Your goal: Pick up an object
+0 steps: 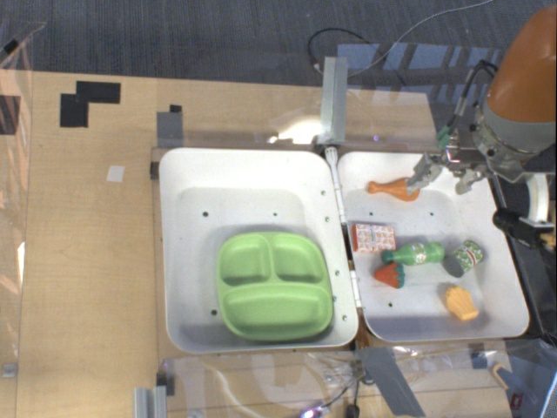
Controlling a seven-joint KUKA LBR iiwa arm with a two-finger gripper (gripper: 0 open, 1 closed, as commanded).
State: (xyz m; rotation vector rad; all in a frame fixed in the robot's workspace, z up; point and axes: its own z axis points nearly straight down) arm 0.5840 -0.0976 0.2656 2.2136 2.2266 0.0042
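**A:** While the grey arm with its orange band reached in from the right side of the bench, the two-finger gripper point(444, 171) hung over the far part of the right-hand shallow white bin point(513, 320). Two fingers showed, spread apart.

**B:** Holding anything?

**A:** Nothing between them that I could see. One fingertip point(424, 174) sat just beside the thick end of the orange plastic chicken drumstick point(394, 189), possibly touching; the slant made that hard to call. The drumstick lay flat near the bin's far wall.

**B:** Risks from there?

**A:** My judgement: if the fingers closed off-centre, the drumstick could squirt sideways toward the divider between the bins, being smooth and tapered. A pinch on the narrow bone end would probably let it swing and drop.

**B:** Other items close enough to interfere?

**A:** Not really. The small red-and-white printed box point(373, 237), green plastic bottle point(413, 253), red strawberry toy point(392, 275), grey-green can point(465, 258) and yellow-orange lump point(461, 303) sat toward the near half of that bin, well apart from the fingers. The left-hand white bin point(187, 198) carried a green sectioned plastic tray point(274, 286).
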